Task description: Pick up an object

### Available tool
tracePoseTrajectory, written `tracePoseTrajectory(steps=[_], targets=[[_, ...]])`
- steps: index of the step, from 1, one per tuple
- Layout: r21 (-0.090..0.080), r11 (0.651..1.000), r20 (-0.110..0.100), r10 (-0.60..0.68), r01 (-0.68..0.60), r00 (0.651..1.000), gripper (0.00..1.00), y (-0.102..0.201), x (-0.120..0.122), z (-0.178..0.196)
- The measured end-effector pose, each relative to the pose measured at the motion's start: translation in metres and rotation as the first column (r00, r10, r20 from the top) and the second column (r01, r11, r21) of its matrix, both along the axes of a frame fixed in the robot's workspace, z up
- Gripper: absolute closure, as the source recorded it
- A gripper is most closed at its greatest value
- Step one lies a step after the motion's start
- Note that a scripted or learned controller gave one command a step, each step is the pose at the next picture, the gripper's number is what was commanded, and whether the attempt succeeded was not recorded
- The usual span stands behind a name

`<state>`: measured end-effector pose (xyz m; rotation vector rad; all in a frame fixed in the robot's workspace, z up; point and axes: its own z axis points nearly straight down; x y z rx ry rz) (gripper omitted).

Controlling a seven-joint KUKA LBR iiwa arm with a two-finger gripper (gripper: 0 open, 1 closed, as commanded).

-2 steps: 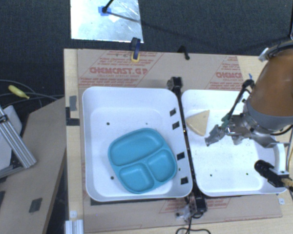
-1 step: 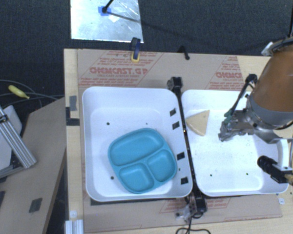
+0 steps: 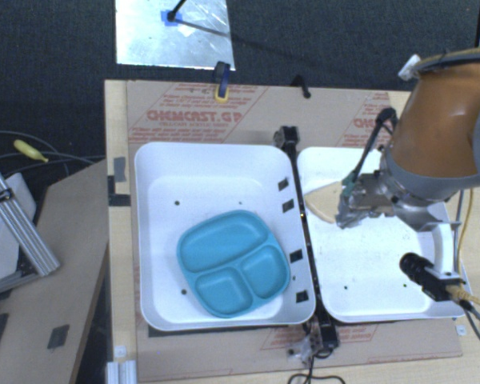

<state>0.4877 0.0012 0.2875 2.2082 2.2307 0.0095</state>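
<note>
While the arm (image 3: pixel 448 126) reaches in from the right, we look down on a bench topped with a brown cardboard sheet (image 3: pixel 192 110) printed in red lettering, and on it sit two shallow white bins side by side. We see the left bin (image 3: pixel 168 174) holding a blue divided plate (image 3: pixel 232 262) with three compartments, lying flat toward the bin's near side, slightly turned. Between the bins we see a row of small black clips (image 3: pixel 290 206) along the shared edge. We find the right bin (image 3: pixel 368 294) partly covered by the arm's grey body and orange band, and the gripper (image 3: pixel 350 211) hangs low over the bin's far left part. Just beside it, a flat tan object (image 3: pixel 320 202) lies on the bin floor against the left wall, its right end hidden beneath the gripper; we cannot make out what it is. We cannot tell how the gripper stands or whether it has hold of anything, since its tip is dark and crowded by cables. Beyond the bench we see dark carpet (image 3: pixel 56 54), and on it a shiny square metal sheet (image 3: pixel 172 22) with a bit of blue tape. At the left, we notice a lighter tabletop (image 3: pixel 64 246), an aluminium rail (image 3: pixel 16 222), grey cables and a yellow item (image 3: pixel 28 150) lying near them.
</note>
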Motion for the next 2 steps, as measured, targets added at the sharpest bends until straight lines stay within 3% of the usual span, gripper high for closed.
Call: tracePoseTrajectory(steps=[1,2], targets=[[0.001,1.000,-0.001,0.002,-0.002,1.000,1.00,0.071,-0.001,0.034],[-0.002,1.000,0.008,-0.013,0.013,1.000,1.00,0.020,0.000,0.128]])
